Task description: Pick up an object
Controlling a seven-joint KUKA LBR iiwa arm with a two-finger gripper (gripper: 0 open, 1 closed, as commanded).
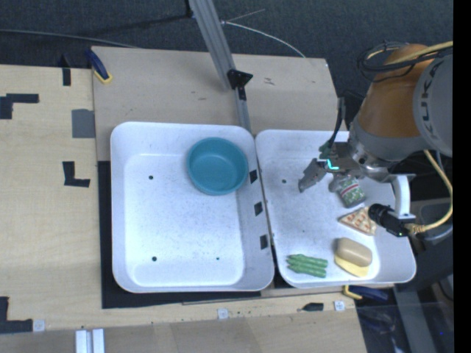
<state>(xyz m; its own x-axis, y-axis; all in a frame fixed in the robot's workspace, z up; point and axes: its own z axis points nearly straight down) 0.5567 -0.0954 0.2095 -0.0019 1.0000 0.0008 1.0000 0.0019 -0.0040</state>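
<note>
Where the right-hand bin (291,197) holds the things to be picked, four of them lie along its right and front parts: a small jar-like container (351,192) with a green-patterned label, tilted, just beside the tool (318,173); a triangular pizza slice (358,220) just in front of it; a tan and yellow sandwich-like piece (353,257) nearer the front right corner; and a bunch of green beans (307,265) by the front wall. The container's label is too small to read. The tool hangs over the middle of this bin, left of the container, with a teal light glowing at its base; one dark finger slants down to the left, and whether it is released or clenched I cannot tell. Nothing shows between its fingers. On the grey arm (430,116), beside the orange band, the letters "KU" can be read running down the edge. The left-hand bin (140,226) touches the right one along its side and holds a blue bowl (217,165) upright at its far right corner. Both bins rest on the wooden tabletop (44,219), which bears black tape marks.
</note>
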